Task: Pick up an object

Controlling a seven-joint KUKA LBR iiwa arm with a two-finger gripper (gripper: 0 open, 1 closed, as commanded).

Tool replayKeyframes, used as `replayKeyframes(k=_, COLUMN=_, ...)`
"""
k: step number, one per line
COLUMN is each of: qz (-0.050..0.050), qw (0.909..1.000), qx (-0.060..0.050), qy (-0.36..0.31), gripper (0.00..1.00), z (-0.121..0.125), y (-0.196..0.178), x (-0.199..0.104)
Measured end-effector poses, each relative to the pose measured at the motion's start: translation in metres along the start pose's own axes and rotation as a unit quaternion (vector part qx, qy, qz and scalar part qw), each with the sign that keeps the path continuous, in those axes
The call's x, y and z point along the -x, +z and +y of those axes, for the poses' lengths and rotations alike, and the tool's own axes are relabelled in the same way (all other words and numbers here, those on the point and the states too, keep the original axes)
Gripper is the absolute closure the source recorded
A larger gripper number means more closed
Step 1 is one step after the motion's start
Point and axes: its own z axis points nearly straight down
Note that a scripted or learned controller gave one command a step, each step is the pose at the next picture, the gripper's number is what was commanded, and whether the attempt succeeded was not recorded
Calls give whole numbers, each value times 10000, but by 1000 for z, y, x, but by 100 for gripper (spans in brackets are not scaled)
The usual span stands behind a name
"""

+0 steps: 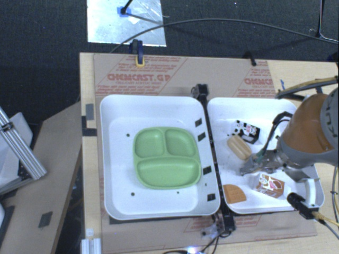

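Looking down at a slant on the surface (175,70), we see two shallow white bins side by side on a brown sheet printed with red lettering. The left bin (114,142) carries a green divided plate (167,157) with three compartments, lying flat near the bin's middle. The right bin (254,106) holds several small things: a black-and-white patterned item (248,130) near its centre, a tan cylinder much like a cork (239,147) just below and left of that, a flat orange-brown piece (234,193) close to the bin's near left corner, and a small printed packet (270,184) in red, white and brown toward the near right. The arm (312,131), grey with its orange band, reaches in from the right and hangs over the right bin. Its claw (253,165) points leftward and down, the metal tips lying between the cork-like cylinder and the printed packet, near both. We cannot tell how far the claw is spread, and we see nothing caught in it; every item appears to rest on the bin floor.
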Motion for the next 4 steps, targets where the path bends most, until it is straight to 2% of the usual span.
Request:
replayKeyframes(k=1, qz=-4, qw=10000, qx=11, qy=2, gripper=100, z=1, y=-12, x=0)
replayKeyframes(k=3, qz=-14, qw=10000, qx=42, qy=-23, gripper=100, z=14, y=-123, x=-7)
replayKeyframes(k=4, qz=-4, qw=10000, qx=11, qy=-20, gripper=100, z=15, y=-127, x=-7)
